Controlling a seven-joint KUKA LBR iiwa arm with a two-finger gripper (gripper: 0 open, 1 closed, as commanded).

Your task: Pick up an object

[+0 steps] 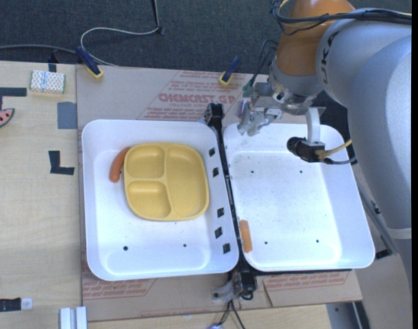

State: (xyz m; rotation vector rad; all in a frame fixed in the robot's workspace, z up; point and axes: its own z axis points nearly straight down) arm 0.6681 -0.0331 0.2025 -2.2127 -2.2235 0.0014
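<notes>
Fingers [253, 120] of uncertain state are held at the right bin's [346, 252] far-left corner; the carrot [245, 236], lengthwise along the bin's left wall, is found at its near-left corner.

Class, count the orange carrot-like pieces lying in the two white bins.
2. One orange piece lies in the left bin beside the yellow plate; another sits in the right bin.

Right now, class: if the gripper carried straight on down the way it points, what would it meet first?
Probably the bare floor of the right bin, near its far left corner. The gripper hangs there, away from the orange carrot. Its height above the bin is unclear.
</notes>
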